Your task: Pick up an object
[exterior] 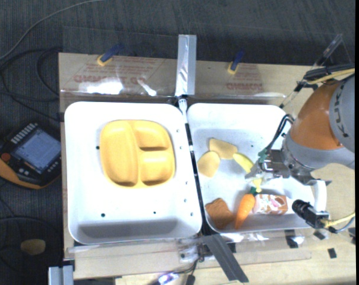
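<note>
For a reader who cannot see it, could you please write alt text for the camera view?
A grey-and-orange arm's gripper hovers in the right white bin over an orange toy carrot. The left white bin holds a yellow divided plate.

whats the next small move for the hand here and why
Probably lower the hand straight down onto the carrot. It hangs in the right bin just above the carrot's green top, beside the small packet, and nothing shows between its fingers, so nothing is picked up yet.
</note>
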Available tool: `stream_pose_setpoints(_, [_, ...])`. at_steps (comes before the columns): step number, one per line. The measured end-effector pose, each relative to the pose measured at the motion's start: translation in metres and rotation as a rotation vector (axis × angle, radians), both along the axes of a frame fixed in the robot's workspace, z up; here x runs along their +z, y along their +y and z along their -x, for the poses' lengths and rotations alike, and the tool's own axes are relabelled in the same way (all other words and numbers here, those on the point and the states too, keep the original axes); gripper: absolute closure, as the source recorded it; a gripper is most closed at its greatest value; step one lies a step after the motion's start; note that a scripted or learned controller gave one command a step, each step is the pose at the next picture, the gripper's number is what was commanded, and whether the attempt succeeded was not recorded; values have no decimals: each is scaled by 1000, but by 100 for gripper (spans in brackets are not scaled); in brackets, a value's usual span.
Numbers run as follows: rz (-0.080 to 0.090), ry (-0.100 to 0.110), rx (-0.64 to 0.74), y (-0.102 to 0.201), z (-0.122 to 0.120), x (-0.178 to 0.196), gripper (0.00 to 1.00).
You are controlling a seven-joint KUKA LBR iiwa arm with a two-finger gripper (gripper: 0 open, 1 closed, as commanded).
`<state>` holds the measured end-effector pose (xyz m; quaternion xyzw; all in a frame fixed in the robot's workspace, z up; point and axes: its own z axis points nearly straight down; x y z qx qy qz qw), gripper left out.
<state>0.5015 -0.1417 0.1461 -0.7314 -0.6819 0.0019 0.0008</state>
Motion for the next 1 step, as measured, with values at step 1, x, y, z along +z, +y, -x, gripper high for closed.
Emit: stream_pose_setpoints(1, [2,-1,88,39,-57,63,100])
